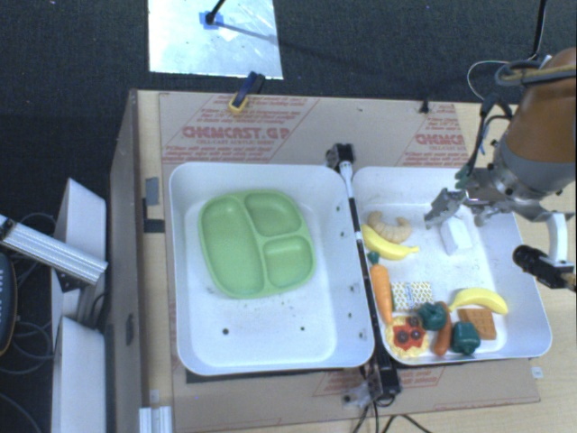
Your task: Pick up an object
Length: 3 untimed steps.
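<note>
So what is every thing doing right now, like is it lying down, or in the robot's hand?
Gripper: over the right bin, holding nothing I can see.
Green plate: flat in the left bin, nothing in its compartments.
Banana: lying by the divider, right bin.
Second banana: lying in the right bin.
Carrot: lying along the divider.
Right bin: toys mostly in its near half.

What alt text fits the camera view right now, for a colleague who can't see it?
The gripper hovers over the right bin, above toy food: two bananas, a carrot and a pizza slice. The left bin holds a green divided plate.
</note>
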{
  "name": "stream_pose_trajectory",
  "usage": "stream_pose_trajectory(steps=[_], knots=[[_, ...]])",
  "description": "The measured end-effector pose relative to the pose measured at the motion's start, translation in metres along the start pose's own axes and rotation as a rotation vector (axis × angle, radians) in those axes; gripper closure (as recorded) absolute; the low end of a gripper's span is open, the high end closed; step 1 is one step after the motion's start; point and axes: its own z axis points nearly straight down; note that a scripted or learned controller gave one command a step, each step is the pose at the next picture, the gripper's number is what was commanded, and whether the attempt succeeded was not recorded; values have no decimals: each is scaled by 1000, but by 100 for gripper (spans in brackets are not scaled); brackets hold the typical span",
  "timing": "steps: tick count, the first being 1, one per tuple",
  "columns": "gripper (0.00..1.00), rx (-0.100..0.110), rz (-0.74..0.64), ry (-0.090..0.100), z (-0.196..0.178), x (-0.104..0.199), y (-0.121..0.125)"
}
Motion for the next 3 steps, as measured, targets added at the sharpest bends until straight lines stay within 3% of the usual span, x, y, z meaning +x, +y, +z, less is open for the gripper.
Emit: stream_pose_trajectory(steps=[1,2,3], knots=[[0,-1,-1,0,137,-15,59],[0,-3,-2,0,136,25,100],[0,-1,-3,0,137,37,100]])
